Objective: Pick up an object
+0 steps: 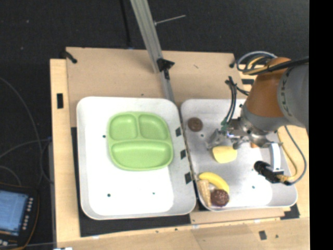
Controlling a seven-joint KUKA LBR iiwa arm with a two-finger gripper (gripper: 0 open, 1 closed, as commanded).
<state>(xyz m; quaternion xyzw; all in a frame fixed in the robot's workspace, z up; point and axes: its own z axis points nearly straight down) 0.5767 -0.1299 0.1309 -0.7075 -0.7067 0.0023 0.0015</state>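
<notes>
Near the middle of the right bin (270, 194) lies a pale yellow block (225, 154), seemingly light and rigid, best gripped across its short sides. Just above it hangs the pincer (229, 138); whether wide or narrow I cannot tell. A banana (214, 180) and dark round piece (219, 197) sit apart by the near wall, a brown disc (194, 124) farther back; nothing blocks access.

Green divided plate (140, 141) in left bin (91, 155).
</notes>
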